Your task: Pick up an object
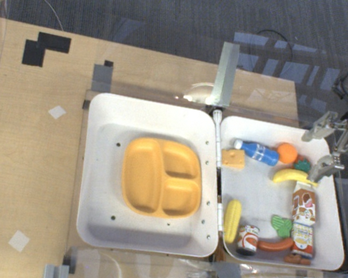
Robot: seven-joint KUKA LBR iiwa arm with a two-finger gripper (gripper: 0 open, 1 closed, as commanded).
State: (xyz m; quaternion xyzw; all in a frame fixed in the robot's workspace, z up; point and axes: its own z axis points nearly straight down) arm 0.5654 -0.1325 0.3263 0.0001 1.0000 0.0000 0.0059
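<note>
- Looking at the gripper (325, 147) first: the two grey fingers (320, 126) stand apart, nothing between them, one tip up by the right bin's (341, 228) far right corner and the other just above the banana (293, 177).
- So the pick hasn't happened yet, as far as anyone can tell. No object is lifted or clamped; everything lies on the bin floor.
- Using the banana as the landmark: the orange ball (287, 153) sits just beyond it, touching a bit of green. The blue bottle (258, 153) lies to its left, and the cheese wedge (233, 158) further left, near the divider.
- Toward the camera from the banana is the tall carton (302, 221), close along the bin's right wall. Left of that there's a green piece (281, 225), the red sausage (274, 244), a small can (248, 238) and the corn cob (232, 220).
- The banana looks like the nearest candidate, since it's right under the lower finger. That's a guess, though; the program could go for anything.
- What's left: come down, close on something, lift it clear. Basically the whole job.
- Room-wise it's tight around the banana: the ball behind, the carton in front, the bin wall to the right. The open floor is left of the banana, mid-bin.
- The left bin (102, 156) holds just the yellow divided tray (161, 177), well away from the banana.
</note>
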